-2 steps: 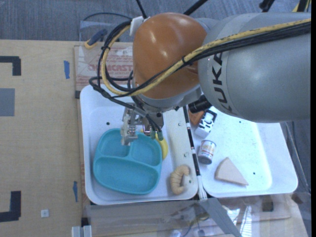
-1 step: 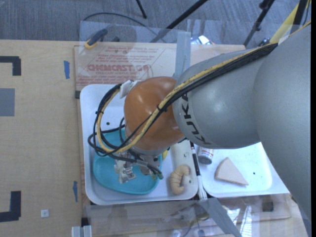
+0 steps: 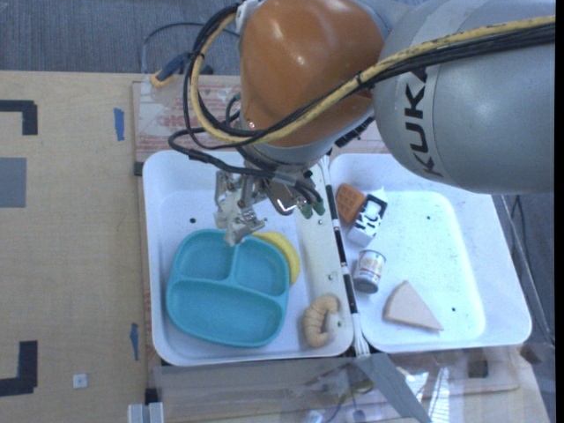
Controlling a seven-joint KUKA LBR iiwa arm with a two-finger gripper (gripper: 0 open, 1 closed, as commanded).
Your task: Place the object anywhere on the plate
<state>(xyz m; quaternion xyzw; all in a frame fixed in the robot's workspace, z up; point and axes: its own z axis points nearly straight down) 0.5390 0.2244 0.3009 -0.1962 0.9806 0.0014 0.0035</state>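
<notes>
Arm (image 3: 423,77): its bulk hangs over the back of both bins, hiding part of the left bin; an object pushed under it would drop out of sight.
Left bin (image 3: 163,201): holds the plate, a yellow piece and a croissant-like pastry.
Right bin (image 3: 467,236): holds a wedge (image 3: 410,308), a small can (image 3: 368,270), a black-and-white carton (image 3: 370,214) and an orange piece (image 3: 350,203), all well apart from the plate.
Plate (image 3: 225,302): teal, three compartments, nothing resting in them; a nudge from above could slide it against the bin wall.
Pastry (image 3: 320,317): lies just beside the plate's right edge.
Yellow piece (image 3: 280,249): likely the task's object; it touches or slips under the plate's upper right rim, so a descent could catch the rim instead.
Jaws (image 3: 236,227): at the plate's upper rim, just left of the yellow piece; I cannot tell how far apart they stand, and nothing is visibly between them.
</notes>
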